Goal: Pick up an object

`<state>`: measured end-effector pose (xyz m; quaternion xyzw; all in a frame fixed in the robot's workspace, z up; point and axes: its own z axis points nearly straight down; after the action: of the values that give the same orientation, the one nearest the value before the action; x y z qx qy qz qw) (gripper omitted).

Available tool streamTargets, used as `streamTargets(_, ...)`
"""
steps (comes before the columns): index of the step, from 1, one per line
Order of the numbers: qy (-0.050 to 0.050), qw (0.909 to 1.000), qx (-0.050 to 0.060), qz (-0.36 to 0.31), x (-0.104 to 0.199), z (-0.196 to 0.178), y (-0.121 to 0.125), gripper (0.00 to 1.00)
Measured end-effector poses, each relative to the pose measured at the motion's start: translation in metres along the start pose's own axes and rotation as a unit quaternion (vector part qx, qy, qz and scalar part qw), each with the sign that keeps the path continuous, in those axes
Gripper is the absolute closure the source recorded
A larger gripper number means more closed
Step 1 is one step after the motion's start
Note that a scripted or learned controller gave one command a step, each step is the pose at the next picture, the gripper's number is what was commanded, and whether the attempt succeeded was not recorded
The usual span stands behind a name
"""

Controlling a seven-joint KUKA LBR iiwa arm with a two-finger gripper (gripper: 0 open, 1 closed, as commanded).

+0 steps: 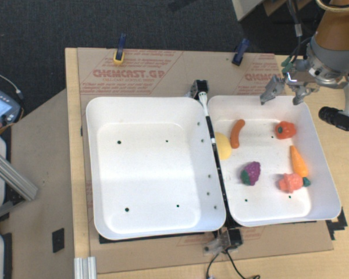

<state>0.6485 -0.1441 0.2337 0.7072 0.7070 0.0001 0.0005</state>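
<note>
The right bin [314,202] holds several toy foods: an orange sausage [237,133], a yellow lemon-like piece [223,146] against its left wall, a red-orange tomato [285,130], an orange carrot [298,161], a purple grape bunch [251,172] and a pink strawberry-like piece [291,182]. My gripper [285,93] hangs above the far edge of the right bin, fingers spread open with nothing between them. It is up and beyond the tomato, apart from every object.
The left bin [104,132] lies beside the right one, a black hinge strip [212,150] between them. Both rest on a cardboard sheet [139,68] held by blue clamps [121,48]. The arm's orange band [337,28] is at the top right.
</note>
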Motion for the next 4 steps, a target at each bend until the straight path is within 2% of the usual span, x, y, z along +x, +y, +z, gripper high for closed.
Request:
streamTargets(1, 0.003, 1.0, 0.004, -0.003, 0.077, 0.052, -0.01, 0.0)
streamTargets(2, 0.001, 1.0, 0.006, 0.003, 0.012, 0.113, -0.098, 0.0)
streamTargets(3, 0.002, 1.0, 0.004, 0.001, 0.054, 0.151, -0.173, 0.0)
streamTargets(4, 0.0, 1.0, -0.001, 0.001, 0.052, 0.138, -0.169, 1.0)
